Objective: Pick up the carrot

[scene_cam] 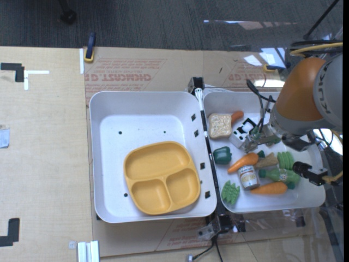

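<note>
Carrot (243, 161), smooth orange taper, lies in the right bin (305, 202) just below the gripper (256, 142); finger state unclear. Left bin (109, 119) holds a yellow three-part plate (162, 177). Labelled can (248, 177), writing unreadable.

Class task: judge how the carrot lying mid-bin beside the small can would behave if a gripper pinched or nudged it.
The carrot looks like smooth moulded plastic, so probably stiff, light and a little slippery. Its rounded, tapered body may roll or pivot if nudged. The can close by could get bumped.
</note>
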Controlling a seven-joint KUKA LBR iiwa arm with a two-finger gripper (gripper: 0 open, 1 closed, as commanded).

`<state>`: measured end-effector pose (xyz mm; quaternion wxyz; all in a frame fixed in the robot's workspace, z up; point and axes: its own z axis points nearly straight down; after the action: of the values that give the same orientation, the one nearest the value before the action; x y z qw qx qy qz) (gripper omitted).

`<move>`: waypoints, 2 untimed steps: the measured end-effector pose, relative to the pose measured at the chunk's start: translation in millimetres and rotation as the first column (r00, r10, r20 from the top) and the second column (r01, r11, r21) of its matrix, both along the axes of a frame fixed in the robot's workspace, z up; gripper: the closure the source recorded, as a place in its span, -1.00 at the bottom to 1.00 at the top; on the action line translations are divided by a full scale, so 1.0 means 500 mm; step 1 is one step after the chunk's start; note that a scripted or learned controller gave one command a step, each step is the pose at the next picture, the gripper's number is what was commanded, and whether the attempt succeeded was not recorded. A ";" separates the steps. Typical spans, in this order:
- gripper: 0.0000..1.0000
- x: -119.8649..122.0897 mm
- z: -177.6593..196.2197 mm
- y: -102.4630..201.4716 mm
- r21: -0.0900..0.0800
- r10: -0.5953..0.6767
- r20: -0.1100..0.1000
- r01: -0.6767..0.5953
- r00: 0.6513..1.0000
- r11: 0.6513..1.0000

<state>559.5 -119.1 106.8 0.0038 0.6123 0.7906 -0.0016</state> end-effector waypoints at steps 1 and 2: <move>-1.00 0.000 0.000 0.001 0.000 0.001 0.000 -0.001 1.000 1.000; -1.00 -0.043 -0.023 0.013 -0.006 -0.074 0.014 0.074 0.997 0.997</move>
<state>538.2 -112.6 95.2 0.0109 0.6412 0.7673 -0.0001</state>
